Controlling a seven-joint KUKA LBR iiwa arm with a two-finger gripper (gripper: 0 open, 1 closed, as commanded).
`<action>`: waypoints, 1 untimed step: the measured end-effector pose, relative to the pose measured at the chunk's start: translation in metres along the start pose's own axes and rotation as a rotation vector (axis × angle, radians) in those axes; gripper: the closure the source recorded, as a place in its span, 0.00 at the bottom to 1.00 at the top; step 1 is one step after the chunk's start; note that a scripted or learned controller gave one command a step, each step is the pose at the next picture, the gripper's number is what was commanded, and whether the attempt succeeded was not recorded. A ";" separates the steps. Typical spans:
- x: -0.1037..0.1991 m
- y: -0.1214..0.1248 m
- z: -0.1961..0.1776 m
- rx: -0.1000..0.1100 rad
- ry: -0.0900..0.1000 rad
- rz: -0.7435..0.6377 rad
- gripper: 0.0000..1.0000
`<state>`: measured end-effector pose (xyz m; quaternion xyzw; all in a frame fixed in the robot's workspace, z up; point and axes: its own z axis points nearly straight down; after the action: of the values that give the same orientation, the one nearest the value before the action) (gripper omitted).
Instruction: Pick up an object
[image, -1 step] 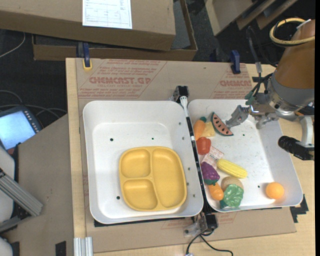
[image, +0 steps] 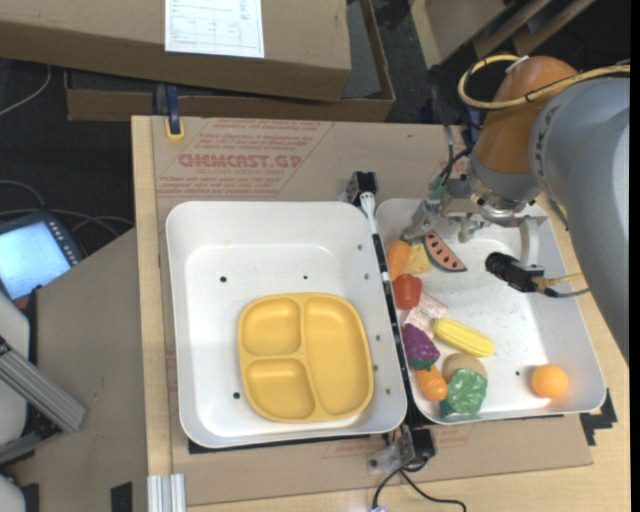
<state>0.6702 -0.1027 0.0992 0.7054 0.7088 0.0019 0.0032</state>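
Cardboard-topped bench (image: 250, 160) with two white bins (image: 200, 250) (image: 570, 330) side by side

Glossy yellow plastic tray (image: 303, 357) in smooth white plastic bin (image: 200, 250); matt cardboard bench (image: 240, 160).

Toys (image: 440, 330) crowding right bin's (image: 570, 320) left wall

We see a divided plate (image: 303, 357) in the left bin (image: 200, 240); toy foods (image: 445, 350) crowd the right bin's (image: 570, 330) left side.
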 end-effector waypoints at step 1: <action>0.003 -0.001 0.008 -0.002 -0.002 0.005 0.00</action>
<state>0.6697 -0.1000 0.0910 0.7073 0.7069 0.0019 0.0044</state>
